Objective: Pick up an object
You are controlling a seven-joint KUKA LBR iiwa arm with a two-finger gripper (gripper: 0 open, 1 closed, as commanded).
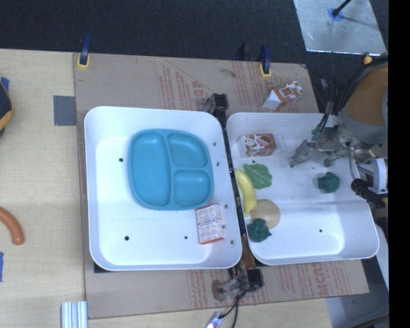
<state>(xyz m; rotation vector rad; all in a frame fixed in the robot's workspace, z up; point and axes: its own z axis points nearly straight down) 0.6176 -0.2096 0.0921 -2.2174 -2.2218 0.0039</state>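
My gripper (311, 158) hovers over the back right part of the right bin (355, 248), its grey fingers (298, 159) spread open with nothing between them. A small dark green lump (328, 181) lies just right of and nearer than the gripper. Left of the gripper lies a white and red packet (258, 144). By the bin's left wall are a green leafy piece (258, 175), a yellow banana (246, 191), a beige round piece (266, 212) and a dark green piece (258, 231).
The left bin (106, 251) holds a blue divided plate (170, 169) and a small red and white packet (209, 224). On the bench lie a sausage (8, 224) at far left and a packet (284, 95) behind the right bin.
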